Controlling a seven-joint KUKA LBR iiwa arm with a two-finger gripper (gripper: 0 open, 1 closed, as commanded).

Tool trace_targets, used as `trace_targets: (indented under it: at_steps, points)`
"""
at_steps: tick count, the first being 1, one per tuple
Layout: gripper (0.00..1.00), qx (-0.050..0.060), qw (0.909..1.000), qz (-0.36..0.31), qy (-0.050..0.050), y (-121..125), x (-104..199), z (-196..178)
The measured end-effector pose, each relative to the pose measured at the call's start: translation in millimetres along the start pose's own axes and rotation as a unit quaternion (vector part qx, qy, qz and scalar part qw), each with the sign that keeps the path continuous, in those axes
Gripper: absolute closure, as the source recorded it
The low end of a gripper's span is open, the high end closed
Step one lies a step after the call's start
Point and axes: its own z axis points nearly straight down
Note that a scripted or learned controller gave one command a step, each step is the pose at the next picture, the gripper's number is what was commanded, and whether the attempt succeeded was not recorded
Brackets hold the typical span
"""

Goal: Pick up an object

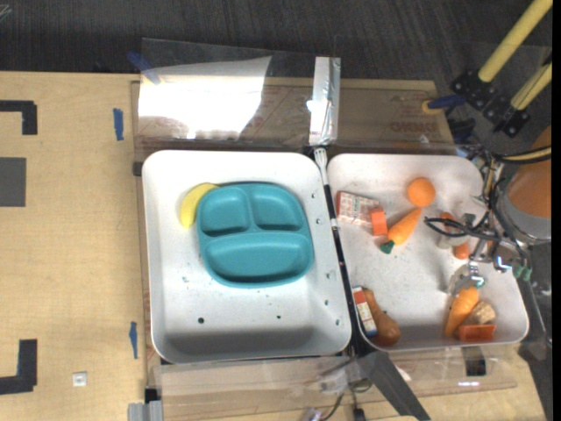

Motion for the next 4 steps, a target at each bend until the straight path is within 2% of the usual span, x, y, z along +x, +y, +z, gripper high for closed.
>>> trace_targets:
  at_steps: [1, 2, 3, 4]
  points:
    - [0.0, -0.001, 1.0, 0.006, -0.002, 60.1, -31.3, 0.2]
    - [0.0, 0.0, 0.9959, 0.091, -0.001, 103.8, -28.7, -0.3]
    - [0.0, 0.0, 0.9918, 0.128, -0.002, 122.5, -51.8, 0.3]
    - [0.0, 0.0, 0.9854, 0.17, -0.001, 128.2, -60.5, 0.7]
